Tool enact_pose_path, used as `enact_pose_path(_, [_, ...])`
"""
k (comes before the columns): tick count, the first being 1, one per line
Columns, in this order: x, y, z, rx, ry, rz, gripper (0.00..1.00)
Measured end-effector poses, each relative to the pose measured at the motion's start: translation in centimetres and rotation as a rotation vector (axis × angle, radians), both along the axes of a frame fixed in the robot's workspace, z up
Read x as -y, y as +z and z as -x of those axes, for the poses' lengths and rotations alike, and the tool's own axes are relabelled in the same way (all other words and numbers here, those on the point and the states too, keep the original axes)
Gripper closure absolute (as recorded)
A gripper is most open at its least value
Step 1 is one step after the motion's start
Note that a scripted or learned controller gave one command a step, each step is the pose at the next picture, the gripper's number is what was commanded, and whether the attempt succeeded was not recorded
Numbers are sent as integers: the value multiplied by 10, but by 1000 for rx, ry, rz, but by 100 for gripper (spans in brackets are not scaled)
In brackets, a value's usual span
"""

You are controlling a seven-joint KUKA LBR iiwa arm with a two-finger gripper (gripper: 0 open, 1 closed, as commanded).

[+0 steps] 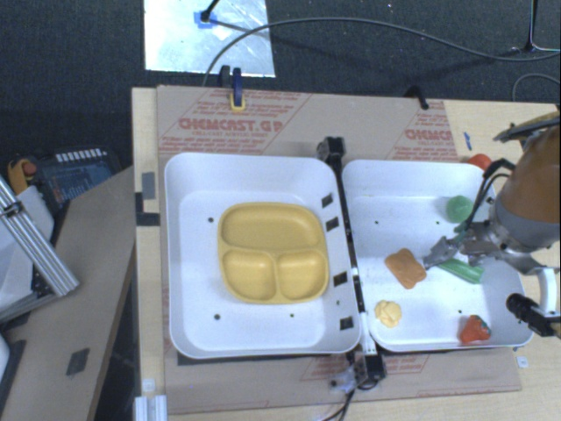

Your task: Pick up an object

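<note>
Cardboard sheet (298,117), far edge, left of middle: "CHEMCAST G P" in red capitals, last letters uncertain
Cardboard sheet, far right corner: same red print, slanted, partly cut by right bin, "CHEMC…" legible
Cardboard sheet, near edge: faint red print, too small to read

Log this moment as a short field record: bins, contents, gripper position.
left bin: holds a yellow divided tray
right bin: holds an orange-brown piece, a yellow piece, a red piece, a round green piece, a long green piece
gripper: low over the right bin, beside the orange-brown piece, close above the long green piece
grasp: nothing visibly held
arm: enters from the right
</note>
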State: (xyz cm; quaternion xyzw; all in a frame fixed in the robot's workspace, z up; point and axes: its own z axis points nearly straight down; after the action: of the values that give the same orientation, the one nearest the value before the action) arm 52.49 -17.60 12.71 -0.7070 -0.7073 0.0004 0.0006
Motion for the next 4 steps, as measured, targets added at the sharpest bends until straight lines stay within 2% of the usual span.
enact_pose_path(1, [0, -42, -2, 6, 1, 1, 0])
enact_pose_path(2, [2, -27, -5, 17, 0, 7, 100])
enact_pose_path(4, [9, 99, -16, 10, 4, 4, 100])
